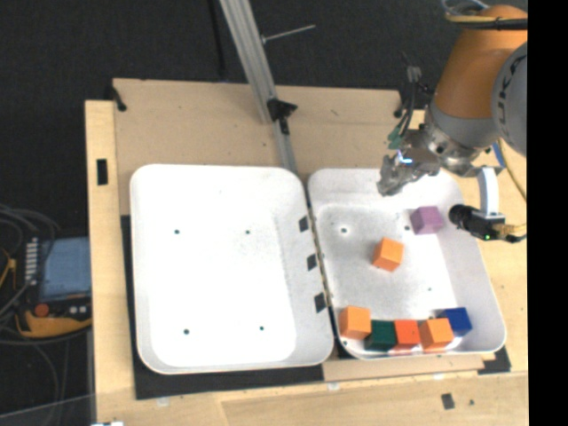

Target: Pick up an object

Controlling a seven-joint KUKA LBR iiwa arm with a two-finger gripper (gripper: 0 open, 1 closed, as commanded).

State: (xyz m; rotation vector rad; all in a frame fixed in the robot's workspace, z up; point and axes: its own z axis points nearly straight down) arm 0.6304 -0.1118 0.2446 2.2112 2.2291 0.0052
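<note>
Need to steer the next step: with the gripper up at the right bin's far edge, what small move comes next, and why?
Probably shift the gripper toward the purple block and lower it. That block lies nearest and apart from the others, while the lone orange block sits farther.

No readable text, label, brand, number or sign anywhere. Possibly part of dark lettering on the grey arm casing (513,78) at the far right, cut off by the frame and not legible. Plain faces on the coloured blocks (406,331) along the near wall of the right bin (484,278), and likewise on the orange cube (388,255) and the purple cube (427,219). A few dark dots on the floor of the left bin (151,238), not characters.
</note>
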